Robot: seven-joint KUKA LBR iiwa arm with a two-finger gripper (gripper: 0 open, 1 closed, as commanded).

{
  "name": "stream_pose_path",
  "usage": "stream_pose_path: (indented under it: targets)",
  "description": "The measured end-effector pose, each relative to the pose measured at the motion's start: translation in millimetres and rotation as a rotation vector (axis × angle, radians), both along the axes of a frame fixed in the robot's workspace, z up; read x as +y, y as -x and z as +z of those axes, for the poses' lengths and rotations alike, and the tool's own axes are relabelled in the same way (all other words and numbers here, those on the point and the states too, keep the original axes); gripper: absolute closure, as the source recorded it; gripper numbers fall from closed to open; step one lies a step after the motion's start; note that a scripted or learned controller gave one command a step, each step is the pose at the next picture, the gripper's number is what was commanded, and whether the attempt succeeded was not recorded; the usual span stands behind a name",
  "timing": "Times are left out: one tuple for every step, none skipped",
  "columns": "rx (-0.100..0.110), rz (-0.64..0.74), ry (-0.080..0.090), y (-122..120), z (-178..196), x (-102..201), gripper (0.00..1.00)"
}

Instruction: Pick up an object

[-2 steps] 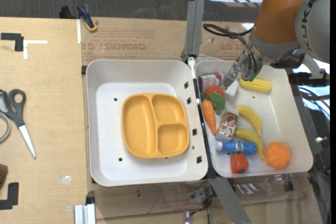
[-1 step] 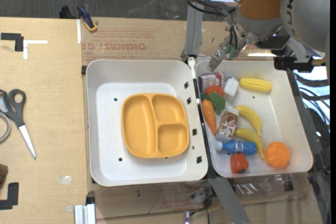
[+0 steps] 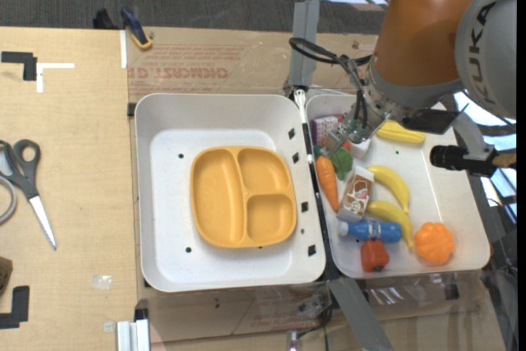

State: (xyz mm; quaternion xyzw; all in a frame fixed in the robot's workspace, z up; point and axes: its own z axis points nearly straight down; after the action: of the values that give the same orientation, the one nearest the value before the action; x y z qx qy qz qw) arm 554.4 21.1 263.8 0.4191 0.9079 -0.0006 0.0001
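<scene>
Pick not done yet: arm's fingers [image 3: 352, 133] are low in the right bin [image 3: 460, 259], can't tell if open or closed, nothing visibly held; carrot [image 3: 327, 181] just below them, bananas [image 3: 393, 185], orange pumpkin [image 3: 434, 242] and blue bottle [image 3: 371, 231] lie further off.

The gripper [image 3: 343, 136] hangs low over the right bin [image 3: 460, 259] at its ten o'clock corner, just above a carrot [image 3: 328, 180] and a small green item [image 3: 342, 161] (fingers too cluttered to read). Toward five o'clock lie two bananas [image 3: 391, 185], a blue bottle [image 3: 371, 231], a red pepper [image 3: 374, 256] and an orange pumpkin [image 3: 433, 242]. The left bin [image 3: 156, 177] holds a yellow divided plate [image 3: 243, 196], and scissors [image 3: 31, 185] rest on the bench at nine o'clock.
</scene>
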Motion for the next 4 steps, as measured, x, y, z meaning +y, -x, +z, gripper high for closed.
stream_pose_path:
  targets:
    - [0.002, -0.149, 0.000, 11, -50, 21, 1.00]
    - [0.000, -0.055, 0.001, -15, 2, 17, 1.00]
    - [-0.002, 0.031, 0.001, -13, 76, -88, 1.00]
    - [-0.002, 0.032, 0.001, -13, 76, -87, 0.00]
